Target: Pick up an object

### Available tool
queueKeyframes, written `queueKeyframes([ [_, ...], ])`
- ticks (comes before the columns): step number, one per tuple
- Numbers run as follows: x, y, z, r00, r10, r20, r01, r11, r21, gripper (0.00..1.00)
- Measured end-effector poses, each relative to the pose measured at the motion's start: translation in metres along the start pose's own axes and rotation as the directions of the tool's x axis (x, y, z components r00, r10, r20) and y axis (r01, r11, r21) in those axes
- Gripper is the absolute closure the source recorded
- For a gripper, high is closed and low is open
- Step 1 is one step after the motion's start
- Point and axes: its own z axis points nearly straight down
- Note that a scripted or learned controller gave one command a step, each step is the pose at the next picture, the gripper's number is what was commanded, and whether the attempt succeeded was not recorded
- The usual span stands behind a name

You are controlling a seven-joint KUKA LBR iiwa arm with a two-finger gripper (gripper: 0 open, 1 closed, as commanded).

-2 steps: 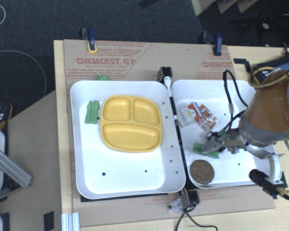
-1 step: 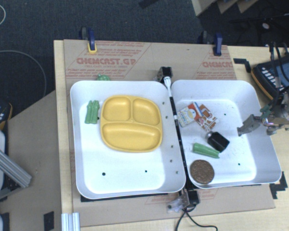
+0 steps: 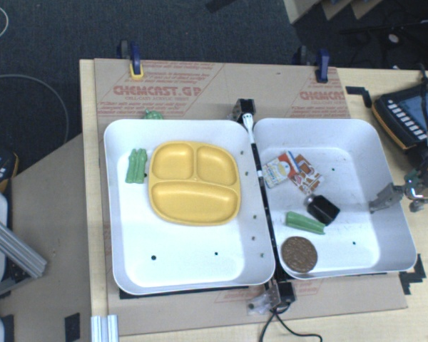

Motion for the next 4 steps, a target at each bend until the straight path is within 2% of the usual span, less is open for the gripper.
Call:
queueKeyframes([
  [1,0.092,0.037,0.121,1.000,-0.014,-0.001,0.014,1.000,-0.006,0.00],
  [2,0.087,0.036,0.106,1.000,-0.005,0.001,0.005,1.000,-0.007,1.00],
  [3,0.015,0.052,0.020,1.000,-0.001,0.008,0.001,1.000,-0.015,1.00],
  [4,0.086,0.002,-0.120,1.000,-0.013,0.000,0.013,1.000,-0.020,1.00],
])
